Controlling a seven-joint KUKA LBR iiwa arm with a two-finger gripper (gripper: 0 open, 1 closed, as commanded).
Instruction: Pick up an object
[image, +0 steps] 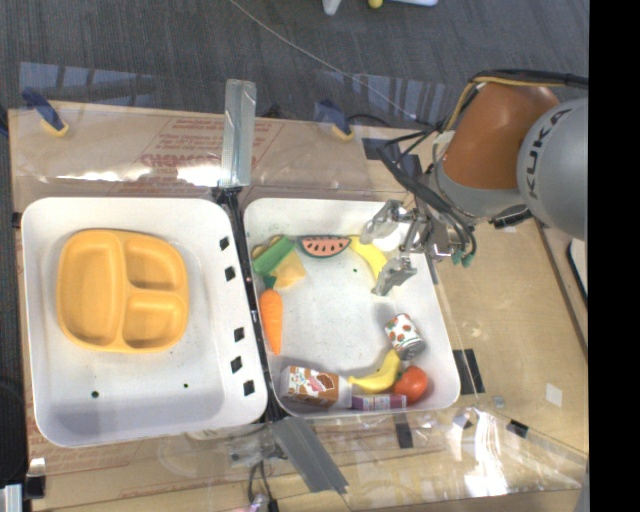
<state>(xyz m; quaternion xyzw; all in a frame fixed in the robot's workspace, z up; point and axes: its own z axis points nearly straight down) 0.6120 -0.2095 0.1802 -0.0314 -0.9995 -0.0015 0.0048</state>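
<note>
**Q:** What is on the bench?

**A:** Two shallow white bins sit side by side. The left bin (60, 400) holds a yellow divided tray (122, 290), lying flat toward its upper left. The right bin (330, 325) holds toy food.

**Q:** What food, and where?

**A:** Along the far wall sits a watermelon slice (326, 244). To its left, in the corner, is a green piece (270, 254) touching a pale yellow wedge (290, 275). A carrot (271, 318) lies lengthwise along the left wall. A banana (370, 259) rests near the far right side. Along the near wall, from left to right: a brown and white packet (310, 386), a second banana (379, 374) and a tomato (410, 384), with a small can (403, 334) just above them.

**Q:** Where is the arm?

**A:** It comes in from the right, orange band showing, over the right bin's far right corner. The gripper (390, 245) hangs there, just beside the first banana.

**Q:** Is it holding anything?

**A:** No. Its two fingers are spread apart with nothing between them. One fingertip (374, 229) is near the banana's upper end, the other lower, by the right wall.
</note>
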